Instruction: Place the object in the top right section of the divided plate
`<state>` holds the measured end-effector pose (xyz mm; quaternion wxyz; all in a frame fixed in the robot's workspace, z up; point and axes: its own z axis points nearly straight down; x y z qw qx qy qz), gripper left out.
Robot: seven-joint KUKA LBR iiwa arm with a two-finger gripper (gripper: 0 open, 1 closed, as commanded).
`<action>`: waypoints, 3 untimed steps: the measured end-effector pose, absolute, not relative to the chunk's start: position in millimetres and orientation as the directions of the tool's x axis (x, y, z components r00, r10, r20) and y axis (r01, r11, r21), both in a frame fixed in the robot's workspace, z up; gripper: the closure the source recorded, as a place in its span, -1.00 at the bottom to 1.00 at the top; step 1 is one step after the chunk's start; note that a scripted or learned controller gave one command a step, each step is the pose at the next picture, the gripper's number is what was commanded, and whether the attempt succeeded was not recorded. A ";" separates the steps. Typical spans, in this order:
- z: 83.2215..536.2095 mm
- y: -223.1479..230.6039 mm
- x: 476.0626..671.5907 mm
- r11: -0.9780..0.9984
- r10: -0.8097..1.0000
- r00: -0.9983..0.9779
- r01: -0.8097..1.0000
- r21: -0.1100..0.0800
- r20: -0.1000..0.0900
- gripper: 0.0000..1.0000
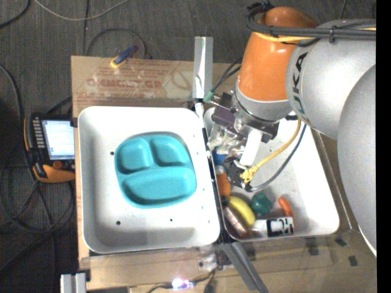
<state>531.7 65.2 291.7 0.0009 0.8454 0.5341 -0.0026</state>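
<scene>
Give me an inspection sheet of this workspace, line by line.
Surface: two white bins side by side, left bin and right bin.
Job's things: teal divided plate flat in the left bin; object to place cannot be identified.
Clutter: right bin holds a yellow object, a green object, an orange piece, a white and black box.
Grippers: gripper over the right bin's left side; hold cannot be told.
Cables: dark cables on the floor at left.
Surroundings: handheld screen unit left of the bins; cardboard sheet behind them.
</scene>
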 end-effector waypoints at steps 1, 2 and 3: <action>199.3 104.7 501.2 -0.713 0.701 0.713 0.701 -0.004 -0.007 1.00; 193.5 82.9 548.1 -0.752 0.659 0.752 0.659 -0.002 -0.008 1.00; 182.0 26.2 517.2 -0.578 0.816 0.578 0.816 -0.005 -0.005 1.00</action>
